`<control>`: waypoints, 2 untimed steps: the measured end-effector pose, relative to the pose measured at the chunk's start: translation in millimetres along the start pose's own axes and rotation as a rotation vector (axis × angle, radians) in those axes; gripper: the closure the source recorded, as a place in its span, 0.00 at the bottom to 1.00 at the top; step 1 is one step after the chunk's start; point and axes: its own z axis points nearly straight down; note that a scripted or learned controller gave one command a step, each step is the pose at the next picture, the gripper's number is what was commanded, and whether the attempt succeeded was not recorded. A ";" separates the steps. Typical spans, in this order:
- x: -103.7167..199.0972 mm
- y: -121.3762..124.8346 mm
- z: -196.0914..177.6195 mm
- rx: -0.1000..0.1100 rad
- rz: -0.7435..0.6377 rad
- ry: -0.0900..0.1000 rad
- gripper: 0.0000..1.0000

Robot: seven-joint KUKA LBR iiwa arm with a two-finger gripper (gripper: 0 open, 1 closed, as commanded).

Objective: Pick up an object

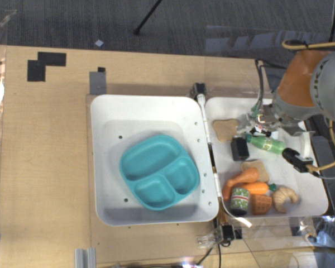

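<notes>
pincer over right bin, beside green bottle

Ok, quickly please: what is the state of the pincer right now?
Pincer: low over the right bin, at the green bottle; whether it is open or closed cannot be told.

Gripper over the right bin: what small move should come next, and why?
Probably a short descent toward the green bottle. The gripper sits just above its near end in the right bin, with nothing visibly between its fingers. The bottle lies apart from the crowded toy food at the bin's front, so it looks like the easier grasp. Whether the fingers are open is unclear from this angle.
</notes>
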 end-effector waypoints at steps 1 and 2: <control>11.8 -56.1 15.0 0.048 0.083 0.023 0.00; -7.2 7.8 22.3 0.060 0.395 0.016 0.00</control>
